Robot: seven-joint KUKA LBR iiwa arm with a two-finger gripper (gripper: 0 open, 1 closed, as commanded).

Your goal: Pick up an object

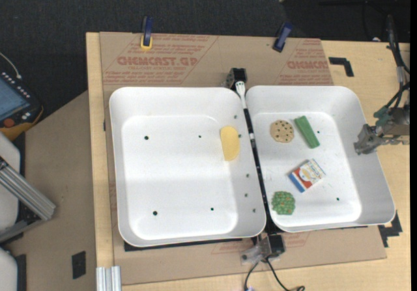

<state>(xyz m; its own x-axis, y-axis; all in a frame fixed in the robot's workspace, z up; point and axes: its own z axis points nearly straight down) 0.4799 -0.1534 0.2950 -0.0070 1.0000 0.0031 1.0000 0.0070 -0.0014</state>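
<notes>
You are at the very start of the pick, by my reading: nothing is lifted, and the gripper (366, 142) sits at the right rim of the right bin (352, 99), out over the edge rather than above any object. At this size and angle I cannot tell how the claw stands, so treat its state as unknown until you see it closer. Your candidates lie mostly in the right bin: a round speckled cookie (282, 131) near the top, a green block (306, 131) just beside it and tilted, a small red, white and blue box (306, 175) lower down, and a green knobbly lump (283, 202) near the bottom edge. A yellow piece (229, 143) lies alone in the left bin (130, 104), close to the divider between the bins (a far reach from where the arm is now). The next move calls for choosing one target, carrying the gripper inward over it, and lining the claw up with its narrower side before descending. The green block looks the nearest and the easiest to span, though the cookie beside it could be nudged if you come down off-centre.
</notes>
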